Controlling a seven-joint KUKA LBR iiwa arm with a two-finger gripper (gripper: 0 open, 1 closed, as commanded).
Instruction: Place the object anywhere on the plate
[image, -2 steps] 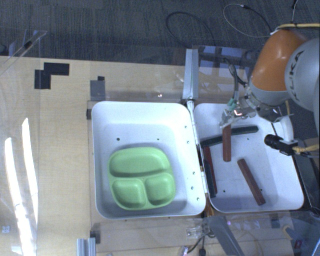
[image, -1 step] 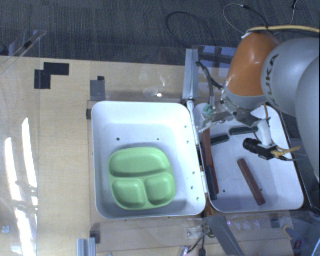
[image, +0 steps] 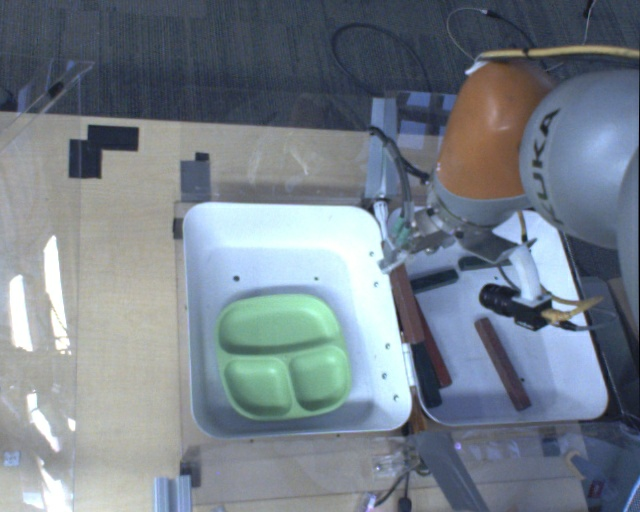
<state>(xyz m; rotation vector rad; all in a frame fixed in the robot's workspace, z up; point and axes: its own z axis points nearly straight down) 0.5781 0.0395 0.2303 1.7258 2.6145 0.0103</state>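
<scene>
The plate (image: 284, 353) is pale green, with rounded corners and three sections: one long section across its upper side and two smaller ones below it. It lies flat in the lower middle of the left bin (image: 260, 232), slightly turned, and nothing rests on it.

The arm (image: 530, 140) comes in from the upper right of the frame, with its orange band over the top of the right bin (image: 570, 395). The gripper (image: 398, 246) hangs low at the seam between the two bins, just above the left bin's upper right corner. It is small and partly hidden by the wrist, so I cannot tell whether it is spread or pressed together, and nothing is visibly held in it.

The loose things all lie in the right bin. A brown stick (image: 502, 364), short and reddish, lies slanted in the lower middle of that bin, apart from the rest. A long stick (image: 420, 335), brown with a darker strip beside it, runs along the bin's left wall from just under the gripper down towards the lower edge of the frame. A small black block (image: 435, 280) lies near its upper end. Which of these is the object to place cannot be told; none of them touches the plate, and all are on the far side of the bin wall from it.
</scene>
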